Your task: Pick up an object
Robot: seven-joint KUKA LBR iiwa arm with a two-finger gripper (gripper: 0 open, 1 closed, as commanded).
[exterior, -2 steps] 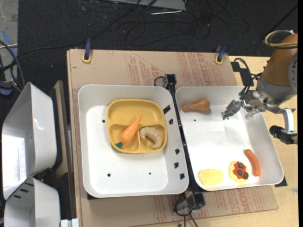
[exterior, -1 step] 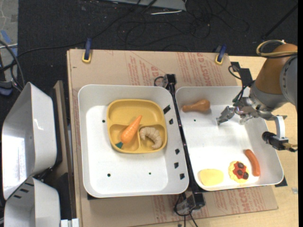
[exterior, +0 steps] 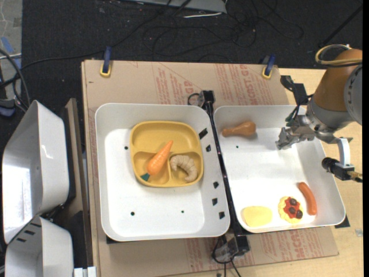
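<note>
The gripper (exterior: pixel 286 138) hangs low over the far right part of the right bin (exterior: pixel 271 178), its tip close to the bin floor. Whether it is open or closed cannot be told from this slant; nothing is seen in its grasp. Behind it the arm (exterior: pixel 337 91) comes in from the right, its orange band sitting above the grey wrist, bent downward and leftward toward the bin.

Nearest to the gripper, to its left and a little farther back, lies one brown drumstick (exterior: pixel 239 130), apart from the tip. Nearer the camera and to the gripper's right, one red sausage (exterior: pixel 307 197) lies by the bin's right wall. Just left of the sausage sits one small pizza piece (exterior: pixel 291 208) with dark toppings, and left of that again one pale yellow flat round (exterior: pixel 256 215), both along the near wall. That makes four things in the right bin.

Well to the gripper's left, past the divider between the bins, the left bin (exterior: pixel 155 215) bears one yellow divided plate (exterior: pixel 166 133). In the plate lie one orange carrot (exterior: pixel 159 158) and, just beside it, one pale shrimp (exterior: pixel 185 166). Two items on one plate.
</note>
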